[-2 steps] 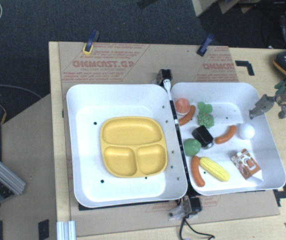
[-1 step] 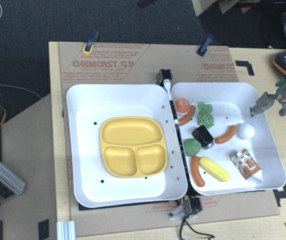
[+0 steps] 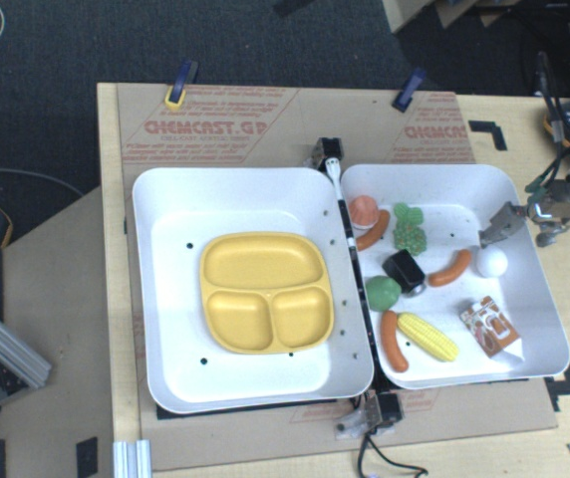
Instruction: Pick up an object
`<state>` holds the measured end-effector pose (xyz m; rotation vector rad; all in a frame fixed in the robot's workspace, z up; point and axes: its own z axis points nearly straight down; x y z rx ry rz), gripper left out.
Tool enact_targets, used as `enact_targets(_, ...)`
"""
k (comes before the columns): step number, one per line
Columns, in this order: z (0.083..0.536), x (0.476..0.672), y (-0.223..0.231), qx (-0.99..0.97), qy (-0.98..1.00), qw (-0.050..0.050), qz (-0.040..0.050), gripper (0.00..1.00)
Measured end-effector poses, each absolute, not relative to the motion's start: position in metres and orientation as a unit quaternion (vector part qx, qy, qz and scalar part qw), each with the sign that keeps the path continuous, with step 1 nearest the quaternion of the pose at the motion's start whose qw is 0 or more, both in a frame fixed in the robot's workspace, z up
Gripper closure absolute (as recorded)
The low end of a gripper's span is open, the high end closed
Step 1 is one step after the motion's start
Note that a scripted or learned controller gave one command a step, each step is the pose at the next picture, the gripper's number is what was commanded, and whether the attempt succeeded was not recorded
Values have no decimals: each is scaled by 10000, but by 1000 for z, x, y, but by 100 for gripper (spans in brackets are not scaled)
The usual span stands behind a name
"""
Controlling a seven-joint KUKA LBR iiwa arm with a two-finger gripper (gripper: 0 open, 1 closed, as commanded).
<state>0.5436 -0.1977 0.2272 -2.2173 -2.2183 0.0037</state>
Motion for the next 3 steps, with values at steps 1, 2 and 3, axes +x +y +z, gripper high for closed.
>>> enact_targets(1, 168, 545, -206, -7074, -7068, 35, 18, 0)
enact_targets(2, 123, 538, -206, -7073, -7069, 30, 11, 0)
enact_targets(3, 82, 537, -206, -7072, -7071, 30, 11, 0)
